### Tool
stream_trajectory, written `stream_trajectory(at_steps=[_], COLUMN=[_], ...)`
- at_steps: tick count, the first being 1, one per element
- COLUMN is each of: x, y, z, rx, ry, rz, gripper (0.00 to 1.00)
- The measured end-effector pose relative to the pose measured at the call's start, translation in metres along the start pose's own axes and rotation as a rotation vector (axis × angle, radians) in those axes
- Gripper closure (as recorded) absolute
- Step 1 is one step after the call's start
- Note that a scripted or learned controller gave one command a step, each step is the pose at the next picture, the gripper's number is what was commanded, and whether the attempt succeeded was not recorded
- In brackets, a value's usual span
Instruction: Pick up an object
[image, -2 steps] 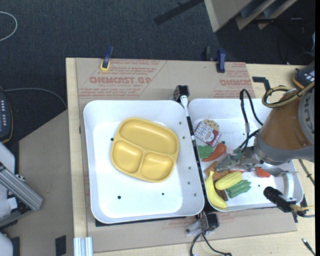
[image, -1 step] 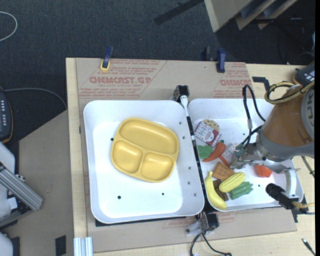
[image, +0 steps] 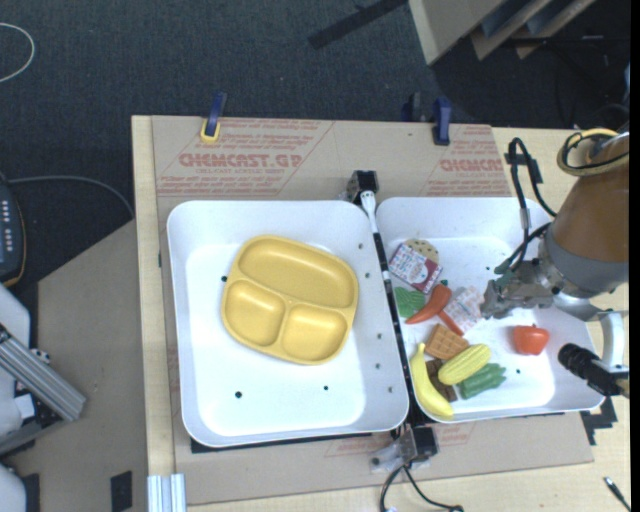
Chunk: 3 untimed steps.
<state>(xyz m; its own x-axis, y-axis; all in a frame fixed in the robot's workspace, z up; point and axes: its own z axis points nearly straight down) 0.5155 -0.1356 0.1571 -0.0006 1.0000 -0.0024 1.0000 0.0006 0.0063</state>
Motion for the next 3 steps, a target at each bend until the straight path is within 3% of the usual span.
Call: stream_trajectory(at_steps=[1,2,3], x=[-0.004,-0.004,0.044], y=[-0.007,-0.006,0.008], z=[-0.059,-0.068,-0.075], rx=[-0.001,0.002,0.003], ry=[0.0,0.001,0.002], rz=[0.0,0.0,-0.004], gripper=[1.0,1.0,1.0])
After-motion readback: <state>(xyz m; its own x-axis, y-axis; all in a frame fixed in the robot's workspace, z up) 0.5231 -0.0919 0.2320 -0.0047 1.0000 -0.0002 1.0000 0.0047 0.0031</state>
